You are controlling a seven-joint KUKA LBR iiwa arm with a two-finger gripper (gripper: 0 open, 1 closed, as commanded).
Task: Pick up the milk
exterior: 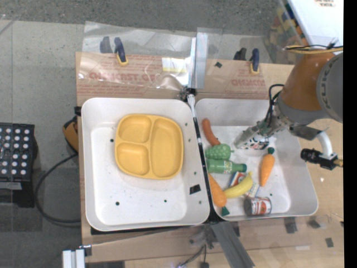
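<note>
Reaching into the right bin (pixel 301 205) from the right side, the gripper (pixel 252 137) sits low over what I'm pretty sure is the milk (pixel 257 144), a small white carton with black cow-ish patches, lying near the middle of that bin. Honestly can't tell whether the gripper is open, clenched or actually has it; that spot is too murky. Just below the milk is a carrot (pixel 266 169), and off to its left are a sausage (pixel 210 132), a green veggie thing (pixel 218 152) and a green bottle (pixel 226 167). Further down there's a banana (pixel 239 188), another carrot (pixel 217 190) and a small can (pixel 258 206). My guess is the carton's a light toy, fairly stiff but smooth, so it could slip or skate away; grabbing across the flat sides near the middle seems safest. Left bin (pixel 100 205) has a yellow divided plate (pixel 149 146).
</note>
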